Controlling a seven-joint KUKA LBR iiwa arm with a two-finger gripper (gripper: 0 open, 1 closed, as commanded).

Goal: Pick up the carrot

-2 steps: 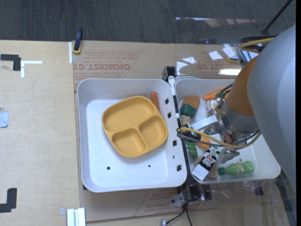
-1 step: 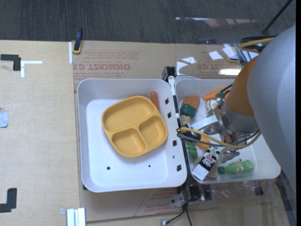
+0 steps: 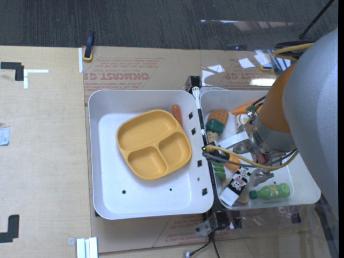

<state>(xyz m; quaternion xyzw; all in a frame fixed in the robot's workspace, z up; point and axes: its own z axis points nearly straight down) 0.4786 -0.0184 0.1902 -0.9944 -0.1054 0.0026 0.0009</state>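
- The slim orange carrot with a green top [image 3: 244,109] lies in the right white plastic bin [image 3: 301,195], near its far edge, long axis running roughly left-right with a slight tilt.
- The arm's end effector [image 3: 252,147] hangs over the same bin, just nearer the camera than the carrot; whether it is apart or together, I cannot tell.
- Beside the carrot sits a ridged toy corn cob [image 3: 216,120]; a smooth green bottle [image 3: 271,191] lies at the near side.
- The left bin [image 3: 102,198] carries a glossy yellow divided plate [image 3: 153,144].
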